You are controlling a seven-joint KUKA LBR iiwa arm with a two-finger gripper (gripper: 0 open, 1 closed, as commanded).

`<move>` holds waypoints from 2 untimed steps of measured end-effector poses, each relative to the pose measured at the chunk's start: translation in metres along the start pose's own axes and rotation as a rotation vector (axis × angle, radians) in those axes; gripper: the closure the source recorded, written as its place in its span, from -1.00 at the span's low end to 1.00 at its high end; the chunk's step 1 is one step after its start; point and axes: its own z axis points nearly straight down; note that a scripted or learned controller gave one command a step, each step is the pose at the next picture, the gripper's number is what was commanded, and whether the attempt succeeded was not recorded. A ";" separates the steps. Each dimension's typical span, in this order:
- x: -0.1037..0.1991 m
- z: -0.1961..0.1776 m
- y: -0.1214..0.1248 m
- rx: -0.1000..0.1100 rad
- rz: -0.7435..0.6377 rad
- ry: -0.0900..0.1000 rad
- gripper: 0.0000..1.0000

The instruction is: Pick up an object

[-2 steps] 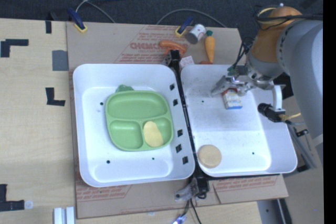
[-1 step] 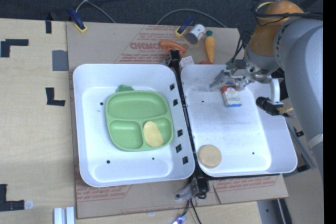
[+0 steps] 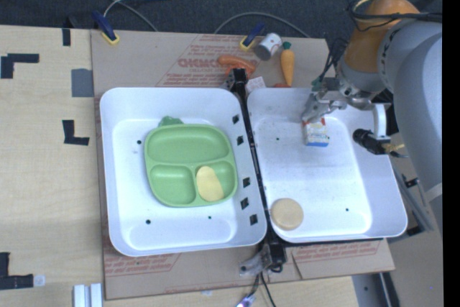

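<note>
From above, the gripper (image 3: pixel 316 113) hangs in the right bin (image 3: pixel 374 208), at its far side, directly over a small white-and-blue carton (image 3: pixel 317 134); whether the carton is pinched cannot be told. A tan disc (image 3: pixel 287 213) lies at the bin's near left corner. In the left bin (image 3: pixel 118 176), a green tray (image 3: pixel 188 163) carries a yellow piece (image 3: pixel 210 183).

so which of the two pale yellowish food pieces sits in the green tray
The oval yellow piece, lying in the lower right compartment of the green divided plastic tray in the left bin. The round tan disc lies loose in the right bin.
</note>
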 end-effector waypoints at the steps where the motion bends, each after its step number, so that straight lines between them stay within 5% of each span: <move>1: -0.034 0.009 -0.025 -0.005 0.000 0.004 1.00; 2: -0.032 0.011 -0.026 0.000 -0.001 0.006 -1.00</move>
